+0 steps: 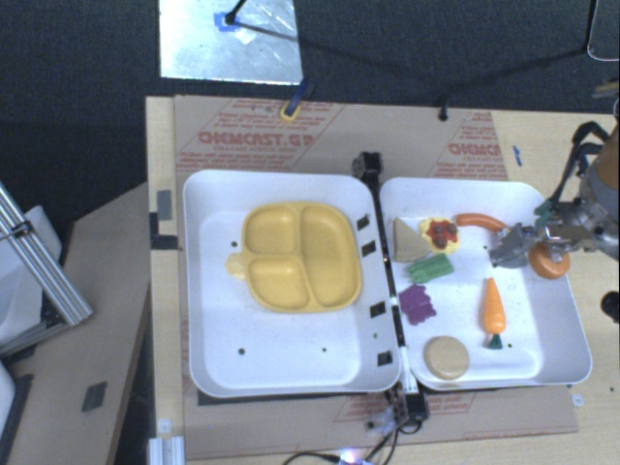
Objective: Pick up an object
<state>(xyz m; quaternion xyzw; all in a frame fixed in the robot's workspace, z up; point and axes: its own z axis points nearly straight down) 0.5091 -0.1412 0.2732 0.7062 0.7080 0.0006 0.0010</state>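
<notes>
Carrot (494,305) lies in right bin (567,356), below claw (508,250).

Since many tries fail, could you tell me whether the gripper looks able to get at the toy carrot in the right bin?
Probably yes. The carrot lies apart from its neighbours on bare bin floor, just below the gripper, with nothing between them.

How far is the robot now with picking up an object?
Done: the arm has reached into the right bin, and the hand sits low near the sausage and an orange round piece. In hand: nothing visible between its fingers. Left: the grasp and lift. Carrot, grapes, cookie and pizza slice all lie in the bin.
</notes>
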